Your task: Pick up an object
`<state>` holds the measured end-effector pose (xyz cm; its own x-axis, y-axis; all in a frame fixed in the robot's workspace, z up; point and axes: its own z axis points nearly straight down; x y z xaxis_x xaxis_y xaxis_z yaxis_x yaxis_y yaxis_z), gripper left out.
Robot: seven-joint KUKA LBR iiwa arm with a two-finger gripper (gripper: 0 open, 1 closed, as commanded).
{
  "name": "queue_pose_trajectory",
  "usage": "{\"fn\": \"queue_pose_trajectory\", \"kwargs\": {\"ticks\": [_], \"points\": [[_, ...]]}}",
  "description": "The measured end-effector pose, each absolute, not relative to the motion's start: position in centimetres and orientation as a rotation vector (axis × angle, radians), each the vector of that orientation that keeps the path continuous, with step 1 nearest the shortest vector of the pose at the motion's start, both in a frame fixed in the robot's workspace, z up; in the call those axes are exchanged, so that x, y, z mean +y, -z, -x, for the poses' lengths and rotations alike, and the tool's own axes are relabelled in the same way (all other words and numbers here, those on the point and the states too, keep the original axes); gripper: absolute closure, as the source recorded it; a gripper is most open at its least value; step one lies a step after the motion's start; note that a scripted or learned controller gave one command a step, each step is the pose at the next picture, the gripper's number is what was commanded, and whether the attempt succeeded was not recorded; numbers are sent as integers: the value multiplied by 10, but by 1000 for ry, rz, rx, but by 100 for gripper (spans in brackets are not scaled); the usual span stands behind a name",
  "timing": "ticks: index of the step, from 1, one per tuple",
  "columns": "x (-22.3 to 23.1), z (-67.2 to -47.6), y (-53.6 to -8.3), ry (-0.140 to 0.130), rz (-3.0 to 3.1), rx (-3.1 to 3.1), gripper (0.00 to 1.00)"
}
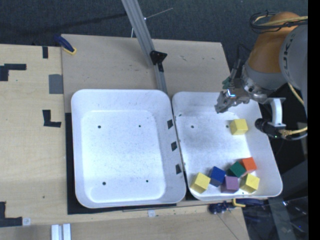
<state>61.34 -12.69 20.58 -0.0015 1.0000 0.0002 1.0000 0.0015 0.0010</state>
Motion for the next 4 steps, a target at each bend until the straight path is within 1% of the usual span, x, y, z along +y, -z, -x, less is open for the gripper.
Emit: {"fn": "queue_pose_trajectory", "kwargs": {"ticks": [2, 3, 4], "points": [[-27, -579, -231, -1, -2215, 2232, 100], [20, -562, -222, 3, -2217, 2231, 100], [74, -530, -227, 2, -2216, 2233, 100]]}}
